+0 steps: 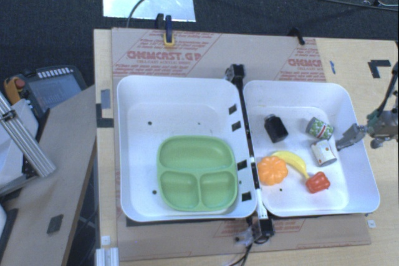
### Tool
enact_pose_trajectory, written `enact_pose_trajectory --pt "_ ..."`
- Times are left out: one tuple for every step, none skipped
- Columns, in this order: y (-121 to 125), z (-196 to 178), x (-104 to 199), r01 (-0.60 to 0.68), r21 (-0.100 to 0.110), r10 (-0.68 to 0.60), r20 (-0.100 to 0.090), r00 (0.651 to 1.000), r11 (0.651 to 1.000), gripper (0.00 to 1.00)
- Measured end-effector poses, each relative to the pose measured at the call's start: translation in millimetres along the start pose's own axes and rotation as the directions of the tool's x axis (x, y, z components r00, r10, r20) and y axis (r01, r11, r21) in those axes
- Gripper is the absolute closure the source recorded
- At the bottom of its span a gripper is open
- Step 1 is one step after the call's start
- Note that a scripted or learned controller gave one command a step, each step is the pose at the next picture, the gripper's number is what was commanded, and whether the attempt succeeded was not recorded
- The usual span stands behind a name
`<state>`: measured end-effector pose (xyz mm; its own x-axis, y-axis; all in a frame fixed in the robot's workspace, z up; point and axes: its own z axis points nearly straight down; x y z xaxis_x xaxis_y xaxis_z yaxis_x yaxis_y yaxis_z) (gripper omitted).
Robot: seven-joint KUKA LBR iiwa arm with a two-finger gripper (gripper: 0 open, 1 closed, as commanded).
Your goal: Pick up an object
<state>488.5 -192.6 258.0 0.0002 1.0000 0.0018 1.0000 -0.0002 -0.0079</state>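
Note:
The right bin [349, 99] holds several small objects. A black block [275, 128] lies near its middle, and a green-patterned can [319, 128] lies on its side to the right of the block. Just below the can is a white cylinder [323, 152]. A yellow banana [293, 162] lies between an orange round fruit [272, 171] and a red pepper [317, 182]. My gripper [347, 138] reaches in over the bin's right rim, its tip just right of the white cylinder and the can. Nothing shows in its grasp.
The left bin [143, 99] carries a green divided plate [197, 172]. A black divider strip [244, 140] runs between the bins. A teach pendant [53, 89] and a metal rail [25, 140] sit off the bench to the left.

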Motion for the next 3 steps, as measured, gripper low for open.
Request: enact_pose_trajectory --pt "2 -5 1 0.004 -0.01 -0.004 0.003 1.0 1.0 0.0" --pt "4 38 7 0.002 -0.008 -0.002 0.001 1.0 1.0 0.0" --pt "2 81 4 0.001 -0.006 -0.001 0.001 1.0 1.0 0.0"
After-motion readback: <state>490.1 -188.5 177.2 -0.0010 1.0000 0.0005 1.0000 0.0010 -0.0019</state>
